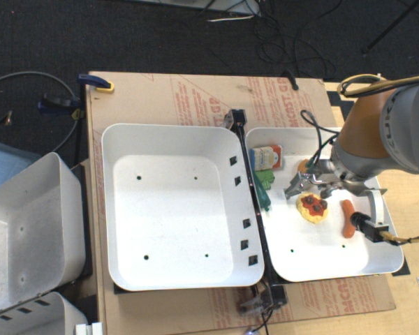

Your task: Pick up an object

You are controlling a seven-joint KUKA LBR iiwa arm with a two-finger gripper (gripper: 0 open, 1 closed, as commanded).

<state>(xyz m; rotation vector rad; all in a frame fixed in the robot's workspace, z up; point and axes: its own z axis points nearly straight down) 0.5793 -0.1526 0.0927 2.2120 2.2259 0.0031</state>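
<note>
Closest to the lens is the left bin (174, 204), just bare white plastic. Over in the right bin (335, 260) the gripper (302, 185) hangs low with its metal fingers spread apart and nothing between them, right beside a yellow pizza-looking toy (313, 209). An orange carrot-shaped piece (348, 218) sits just right of that. A small carton (267, 158) and a green thing (263, 187) hug the bin's left wall.
</note>
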